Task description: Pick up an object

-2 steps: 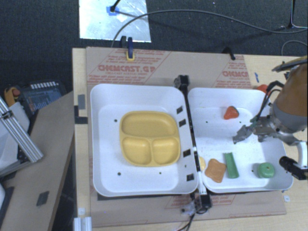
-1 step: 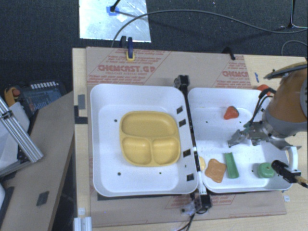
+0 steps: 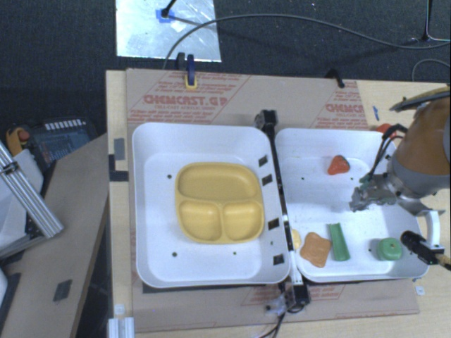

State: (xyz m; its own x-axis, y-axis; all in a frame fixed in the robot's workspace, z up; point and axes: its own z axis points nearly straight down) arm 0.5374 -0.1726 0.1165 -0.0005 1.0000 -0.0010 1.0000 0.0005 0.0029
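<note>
Your gripper (image 3: 361, 200) hovers low in the right bin (image 3: 310, 143), seemingly mid-approach; I cannot tell how its jaws stand. The orange piece (image 3: 339, 165) lies just beyond, untouched. Next, centre over one object and descend.

Two bins sit side by side on the bench (image 3: 232, 90). Left bin (image 3: 151, 210): a three-compartment tray (image 3: 217, 201) lies near its middle. Right bin (image 3: 310, 146): a small rounded piece (image 3: 339, 165) toward the back; along the front edge, left to right, a flat lumpy piece (image 3: 316, 249), a bar (image 3: 337, 241) just beside it, and a round piece (image 3: 388, 248) well apart. The gripper (image 3: 363, 197) hangs over the bin's middle, between the back piece and the front row.
</note>
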